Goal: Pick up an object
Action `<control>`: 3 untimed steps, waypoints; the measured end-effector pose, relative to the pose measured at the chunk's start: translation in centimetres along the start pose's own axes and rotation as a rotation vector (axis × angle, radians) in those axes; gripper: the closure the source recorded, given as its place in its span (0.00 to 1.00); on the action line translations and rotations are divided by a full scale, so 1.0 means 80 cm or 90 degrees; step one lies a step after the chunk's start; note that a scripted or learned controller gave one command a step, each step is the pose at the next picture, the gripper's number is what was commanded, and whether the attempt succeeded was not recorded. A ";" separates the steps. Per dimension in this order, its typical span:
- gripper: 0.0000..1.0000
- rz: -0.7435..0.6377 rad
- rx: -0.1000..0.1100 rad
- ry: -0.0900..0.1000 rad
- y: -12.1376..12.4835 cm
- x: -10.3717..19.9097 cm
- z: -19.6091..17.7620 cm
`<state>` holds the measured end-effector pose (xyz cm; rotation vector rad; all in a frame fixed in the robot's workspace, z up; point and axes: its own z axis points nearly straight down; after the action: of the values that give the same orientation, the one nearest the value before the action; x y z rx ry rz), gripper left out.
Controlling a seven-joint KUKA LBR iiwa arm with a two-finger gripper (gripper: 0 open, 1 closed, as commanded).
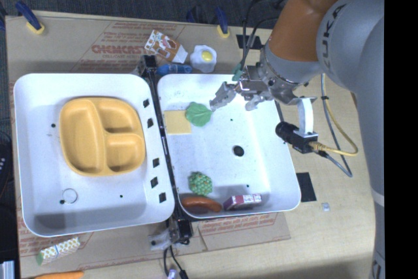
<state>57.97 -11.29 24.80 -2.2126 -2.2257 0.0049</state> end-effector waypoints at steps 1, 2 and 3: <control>0.00 -0.094 0.000 0.000 0.058 0.015 0.147; 0.00 -0.094 -0.002 -0.001 0.082 0.006 0.194; 1.00 -0.097 -0.002 -0.002 0.083 0.006 0.182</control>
<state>64.51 -10.74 10.25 -2.0388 -2.3905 0.0041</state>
